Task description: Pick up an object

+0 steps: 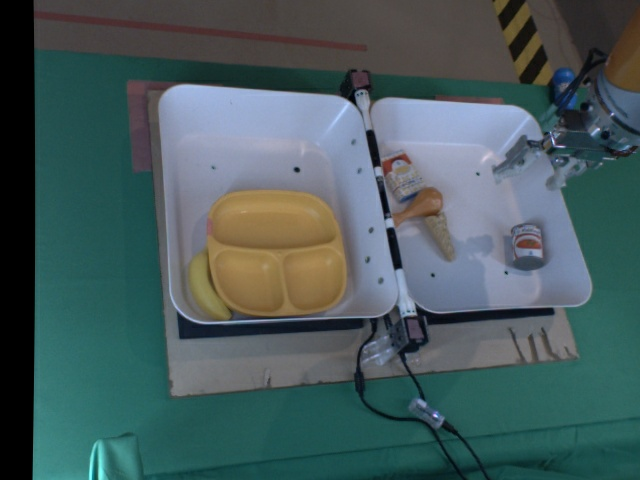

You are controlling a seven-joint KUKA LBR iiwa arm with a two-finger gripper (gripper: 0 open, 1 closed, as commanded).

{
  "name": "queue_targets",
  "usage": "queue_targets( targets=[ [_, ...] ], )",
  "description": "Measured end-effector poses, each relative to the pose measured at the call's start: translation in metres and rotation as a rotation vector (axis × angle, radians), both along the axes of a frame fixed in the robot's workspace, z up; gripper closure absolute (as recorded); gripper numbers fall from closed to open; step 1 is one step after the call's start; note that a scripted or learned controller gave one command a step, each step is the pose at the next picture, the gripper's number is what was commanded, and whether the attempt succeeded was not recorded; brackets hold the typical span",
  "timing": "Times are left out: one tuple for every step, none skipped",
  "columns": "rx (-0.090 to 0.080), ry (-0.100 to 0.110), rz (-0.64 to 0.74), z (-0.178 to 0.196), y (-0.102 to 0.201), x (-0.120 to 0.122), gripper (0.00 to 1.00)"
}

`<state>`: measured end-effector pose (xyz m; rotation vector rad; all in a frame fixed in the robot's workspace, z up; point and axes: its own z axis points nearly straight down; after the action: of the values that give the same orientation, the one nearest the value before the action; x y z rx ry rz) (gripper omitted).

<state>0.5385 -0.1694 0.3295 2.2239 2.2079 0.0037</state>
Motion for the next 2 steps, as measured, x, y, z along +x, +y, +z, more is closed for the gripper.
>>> queue_targets(
  targets=[
    [0.010, -0.002, 0.009, -0.136, -0.010, -0.030, 0.00],
    [0.013, -0.010, 0.011, -0.139, -0.010, 0.030, 0.00]
  ],
)
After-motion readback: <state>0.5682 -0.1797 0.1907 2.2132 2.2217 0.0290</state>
